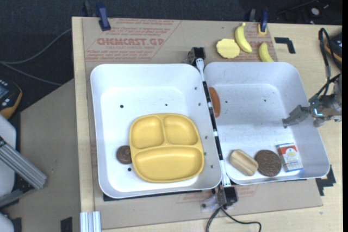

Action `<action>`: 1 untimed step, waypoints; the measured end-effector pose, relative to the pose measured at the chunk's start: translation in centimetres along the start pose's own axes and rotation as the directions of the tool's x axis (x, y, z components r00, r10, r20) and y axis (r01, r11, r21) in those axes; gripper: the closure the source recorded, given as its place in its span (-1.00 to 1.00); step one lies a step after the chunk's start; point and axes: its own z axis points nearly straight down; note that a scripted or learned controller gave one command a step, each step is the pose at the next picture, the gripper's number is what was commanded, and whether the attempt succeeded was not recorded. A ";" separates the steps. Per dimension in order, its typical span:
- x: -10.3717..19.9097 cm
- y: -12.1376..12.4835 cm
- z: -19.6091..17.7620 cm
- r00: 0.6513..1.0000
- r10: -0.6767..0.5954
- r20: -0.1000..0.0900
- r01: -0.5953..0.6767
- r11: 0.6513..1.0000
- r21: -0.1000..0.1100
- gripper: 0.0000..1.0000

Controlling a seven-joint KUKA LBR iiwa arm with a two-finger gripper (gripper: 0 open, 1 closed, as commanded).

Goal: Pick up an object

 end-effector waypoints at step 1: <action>3.6 7.5 -4.4 1.000 -0.005 0.002 0.005 1.000 -0.007 -1.00</action>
